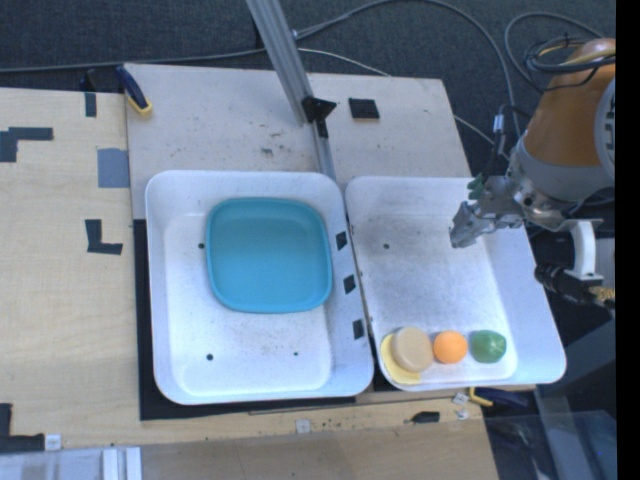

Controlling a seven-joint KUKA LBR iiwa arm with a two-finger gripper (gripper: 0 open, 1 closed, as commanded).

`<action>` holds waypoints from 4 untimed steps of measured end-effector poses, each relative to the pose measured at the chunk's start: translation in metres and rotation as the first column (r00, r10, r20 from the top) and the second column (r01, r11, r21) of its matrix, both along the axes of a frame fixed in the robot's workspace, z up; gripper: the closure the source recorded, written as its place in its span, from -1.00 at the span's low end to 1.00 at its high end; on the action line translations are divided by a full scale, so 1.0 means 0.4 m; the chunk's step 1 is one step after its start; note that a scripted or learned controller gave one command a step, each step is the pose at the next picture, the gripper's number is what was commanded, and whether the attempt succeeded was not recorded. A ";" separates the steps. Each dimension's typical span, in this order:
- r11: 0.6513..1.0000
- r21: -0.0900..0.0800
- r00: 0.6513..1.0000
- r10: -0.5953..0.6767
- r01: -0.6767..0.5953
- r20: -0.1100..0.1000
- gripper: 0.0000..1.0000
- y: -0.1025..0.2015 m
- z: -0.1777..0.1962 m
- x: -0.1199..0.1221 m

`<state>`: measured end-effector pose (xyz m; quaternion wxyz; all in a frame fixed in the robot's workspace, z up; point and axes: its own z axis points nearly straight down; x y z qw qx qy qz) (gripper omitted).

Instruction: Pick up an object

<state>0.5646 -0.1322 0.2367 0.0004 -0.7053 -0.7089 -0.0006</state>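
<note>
Arm: grey with an orange band (570, 108), reaching in from the right above the right bin's upper right part.
Gripper (466, 230): hangs over the right bin near its far right wall, well apart from the objects at the near edge. Nothing is visible between the fingers; how far they are parted cannot be made out at this angle.
Right bin (420, 268): white, speckled floor. Three objects lie in a row along its near edge.
Tan round object (410, 349): leftmost of the row, resting on a yellow piece (396, 371) in the near left corner.
Orange ball (450, 347): middle, just beside the tan object.
Green object (487, 346): rightmost, just beside the orange ball.
Left bin (180, 298): white, holds a blue square plate (268, 253) lying flat toward its far side.
Bench (60, 268): light wood with dark tape marks at left.
</note>
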 end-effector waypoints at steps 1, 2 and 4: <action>1.000 0.000 1.000 -0.001 0.001 -0.001 1.00 0.109 -0.020 0.017; 1.000 -0.001 1.000 -0.002 0.002 -0.002 1.00 0.230 -0.046 0.036; 1.000 -0.001 1.000 -0.001 0.001 -0.002 1.00 0.472 -0.059 0.078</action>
